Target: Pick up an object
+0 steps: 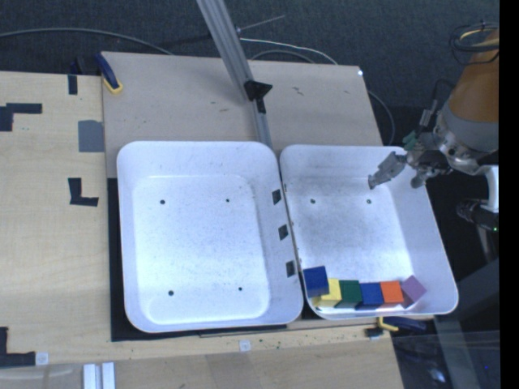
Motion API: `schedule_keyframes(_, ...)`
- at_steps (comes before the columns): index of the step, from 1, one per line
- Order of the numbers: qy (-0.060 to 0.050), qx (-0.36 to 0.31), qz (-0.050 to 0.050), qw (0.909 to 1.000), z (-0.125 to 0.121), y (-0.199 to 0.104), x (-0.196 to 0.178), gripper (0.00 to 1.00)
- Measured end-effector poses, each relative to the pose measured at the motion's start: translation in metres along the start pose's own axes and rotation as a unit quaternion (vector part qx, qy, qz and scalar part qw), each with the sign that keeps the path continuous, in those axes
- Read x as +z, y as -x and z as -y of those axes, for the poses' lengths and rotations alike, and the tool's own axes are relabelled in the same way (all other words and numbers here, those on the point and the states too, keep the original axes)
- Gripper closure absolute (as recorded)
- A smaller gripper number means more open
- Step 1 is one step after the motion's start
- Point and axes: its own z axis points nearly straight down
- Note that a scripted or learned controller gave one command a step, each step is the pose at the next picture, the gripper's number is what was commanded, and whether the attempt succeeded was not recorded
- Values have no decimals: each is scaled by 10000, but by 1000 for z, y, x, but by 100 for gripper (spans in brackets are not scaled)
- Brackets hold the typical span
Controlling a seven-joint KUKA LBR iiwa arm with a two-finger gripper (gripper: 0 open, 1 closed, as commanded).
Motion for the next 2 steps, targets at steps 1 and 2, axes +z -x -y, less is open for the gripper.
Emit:
schedule_keyframes(1, 44, -45, -11, 10000, -18, -89, -78, 0)
schedule_keyframes(2, -19, -35, -13, 10000, -22, -220, -26, 0)
